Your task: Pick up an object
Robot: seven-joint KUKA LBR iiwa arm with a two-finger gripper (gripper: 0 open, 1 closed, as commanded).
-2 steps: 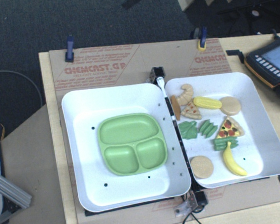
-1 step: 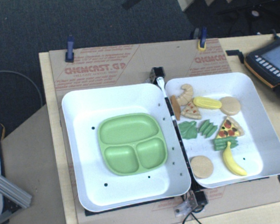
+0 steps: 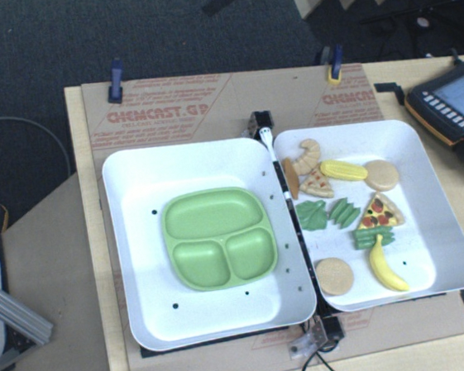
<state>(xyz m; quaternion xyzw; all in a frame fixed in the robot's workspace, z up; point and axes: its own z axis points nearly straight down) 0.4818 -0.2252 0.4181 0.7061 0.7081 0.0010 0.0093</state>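
Camera view gives me toy food crowded in the right bin (image 3: 433,199), a banana (image 3: 385,268) near its front edge, loose for picking, while my end effector's state I cannot tell.

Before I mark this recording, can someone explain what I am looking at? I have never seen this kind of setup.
One camera looks down at a slant on a workbench with two shallow white bins side by side. The left bin holds a green divided plate. The right bin holds toy food: two bananas, two pizza slices, two round cookies, green beans and a croissant. All the food lies loose.
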